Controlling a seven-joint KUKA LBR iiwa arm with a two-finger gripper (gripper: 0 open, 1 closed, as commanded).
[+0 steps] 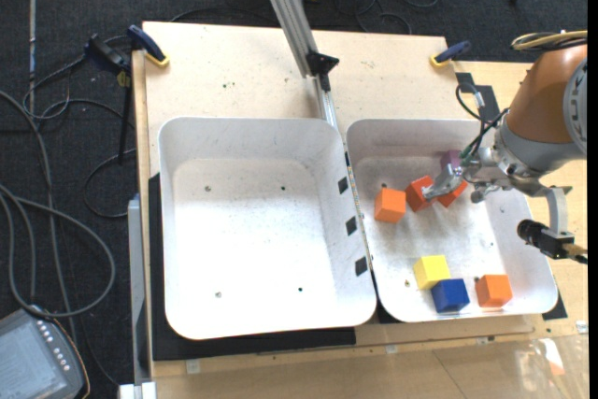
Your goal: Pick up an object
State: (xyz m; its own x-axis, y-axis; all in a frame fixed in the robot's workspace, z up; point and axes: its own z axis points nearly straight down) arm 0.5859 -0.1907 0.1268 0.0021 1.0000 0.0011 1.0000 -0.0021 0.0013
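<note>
In the right bin (411,140) my gripper (437,190) reaches in from the right and sits low among the blocks. A red block (420,193) shows just to its left, and another red piece (455,192) just to its right; the gripper covers what lies between them. An orange cube (391,204) lies a little further left, apart from the gripper. Near the bin's front lie a yellow cube (431,270), a blue cube (449,295) and a second orange cube (493,290). A small purple thing (452,160) peeks out behind the gripper.
The left bin (177,163) stands beside the right one, with a shared ridge between them. A slanted metal pole (285,0) rises from the bench behind the bins. Clamps sit at the bench's back corners. The arm's orange band (551,93) hangs over the right bin's right wall.
</note>
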